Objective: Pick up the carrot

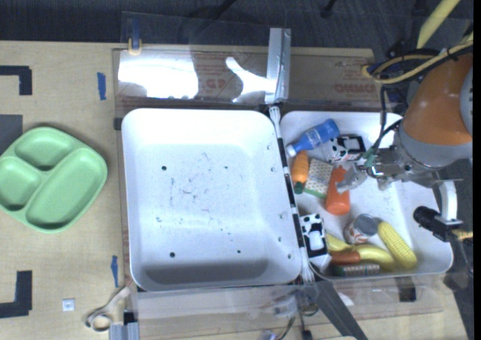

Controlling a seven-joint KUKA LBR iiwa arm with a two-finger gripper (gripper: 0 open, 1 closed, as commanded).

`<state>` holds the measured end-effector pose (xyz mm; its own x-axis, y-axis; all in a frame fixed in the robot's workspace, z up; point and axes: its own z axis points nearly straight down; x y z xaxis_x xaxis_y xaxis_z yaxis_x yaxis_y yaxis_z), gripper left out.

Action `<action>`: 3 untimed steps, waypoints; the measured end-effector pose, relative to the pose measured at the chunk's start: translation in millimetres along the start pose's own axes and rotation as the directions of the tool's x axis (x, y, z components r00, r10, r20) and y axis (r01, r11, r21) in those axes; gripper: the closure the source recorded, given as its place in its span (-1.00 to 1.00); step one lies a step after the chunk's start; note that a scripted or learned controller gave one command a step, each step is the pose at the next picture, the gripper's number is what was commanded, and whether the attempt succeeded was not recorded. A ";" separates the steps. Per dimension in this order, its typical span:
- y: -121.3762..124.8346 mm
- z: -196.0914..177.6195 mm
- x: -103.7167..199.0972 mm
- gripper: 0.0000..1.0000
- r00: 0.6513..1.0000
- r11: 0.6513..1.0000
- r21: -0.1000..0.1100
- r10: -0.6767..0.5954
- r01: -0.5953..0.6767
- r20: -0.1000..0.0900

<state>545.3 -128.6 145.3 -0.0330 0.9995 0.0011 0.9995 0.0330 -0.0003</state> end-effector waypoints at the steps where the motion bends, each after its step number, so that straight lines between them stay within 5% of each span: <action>1: 19.8 -87.0 19.7 -1.00 0.992 0.992 -0.002 -0.129 0.129 0.001; 2: 23.0 44.5 29.2 -1.00 0.999 0.999 -0.014 -0.036 0.036 0.002; 3: -11.1 58.2 13.2 -1.00 0.996 0.996 -0.007 -0.088 0.088 0.001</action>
<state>533.8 -115.6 87.1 -0.1211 0.9926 -0.0002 0.9926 0.1211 0.0071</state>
